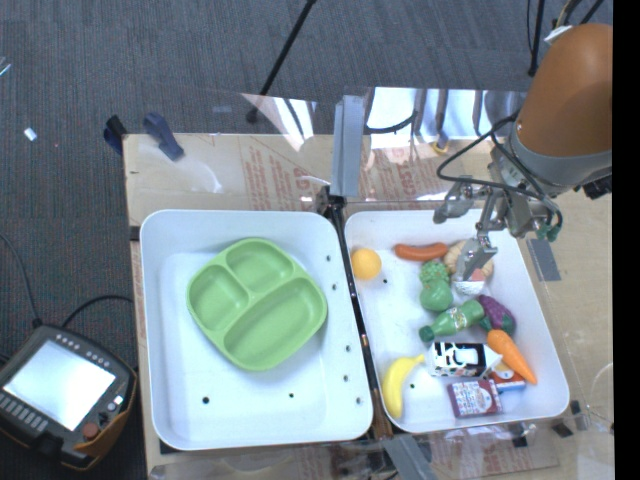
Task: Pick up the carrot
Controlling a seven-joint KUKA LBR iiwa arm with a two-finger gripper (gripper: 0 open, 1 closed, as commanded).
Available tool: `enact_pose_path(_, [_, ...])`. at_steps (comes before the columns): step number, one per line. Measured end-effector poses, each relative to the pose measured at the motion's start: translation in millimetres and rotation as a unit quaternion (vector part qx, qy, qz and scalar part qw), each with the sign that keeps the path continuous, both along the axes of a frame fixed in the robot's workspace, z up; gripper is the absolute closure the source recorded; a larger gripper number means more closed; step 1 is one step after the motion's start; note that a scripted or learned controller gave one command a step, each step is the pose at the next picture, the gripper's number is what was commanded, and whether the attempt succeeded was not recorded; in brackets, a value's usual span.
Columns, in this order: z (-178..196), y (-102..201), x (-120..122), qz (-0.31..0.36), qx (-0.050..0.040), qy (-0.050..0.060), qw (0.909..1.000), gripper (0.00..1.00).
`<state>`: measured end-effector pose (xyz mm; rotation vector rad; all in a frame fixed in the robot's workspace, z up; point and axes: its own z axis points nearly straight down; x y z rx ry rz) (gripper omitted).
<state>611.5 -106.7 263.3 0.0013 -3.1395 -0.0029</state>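
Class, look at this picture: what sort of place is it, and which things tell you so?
Probably a robotics lab: a robot arm over white bins, toy food such as a carrot, and a control pendant on the carpet.

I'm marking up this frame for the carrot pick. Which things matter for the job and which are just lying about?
Job:
carrot
tool
right bin

Lying about:
green divided plate
orange ball
banana
broccoli
green bottle
chili pepper
eggplant
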Motion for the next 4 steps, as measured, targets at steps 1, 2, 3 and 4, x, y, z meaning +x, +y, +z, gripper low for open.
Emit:
enact_pose_path(1, [-6.5,-2.0,-10.4,0.009,-0.0010,-0.007,0.9999,0.00])
enact_pose_path(2, [-47.3,-31.8,-54.5,0.018,0.0000,-0.002,0.9998,0.00])
enact_pose_path(3, [-98.8,-82.5,-39.3,-0.002,-0.0033,-0.011,0.9999,0.00])
enact_pose_path(4, [-168.7,-93.9,-59.5,0.007,-0.0025,-0.013,0.9999,0.00])
